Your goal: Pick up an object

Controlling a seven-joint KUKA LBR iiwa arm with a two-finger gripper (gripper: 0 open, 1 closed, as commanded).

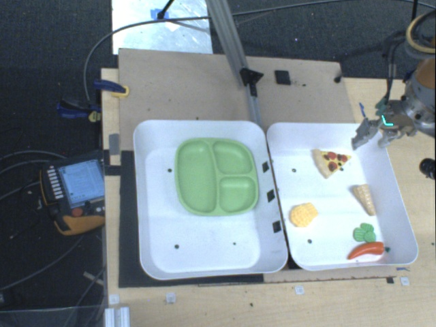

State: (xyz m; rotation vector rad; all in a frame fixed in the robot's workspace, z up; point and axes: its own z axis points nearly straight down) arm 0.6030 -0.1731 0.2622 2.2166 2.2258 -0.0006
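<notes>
The right bin (pixel 398 203) holds several toy foods: a pizza slice (pixel 332 162), a beige cone (pixel 364 198), a yellow corn piece (pixel 304 214), a green vegetable (pixel 364 234) and a red sausage (pixel 366 251). My gripper (pixel 375 139) hovers over the bin's far right corner, up and to the right of the pizza slice. Its two fingers stand apart with nothing between them, so it is open and touches no object.
A green divided plate (pixel 216 176) lies in the left bin (pixel 157 251). A slanted metal pole (pixel 228 33) crosses the back of the bench. A handheld controller (pixel 75 193) and cables lie on the floor to the left.
</notes>
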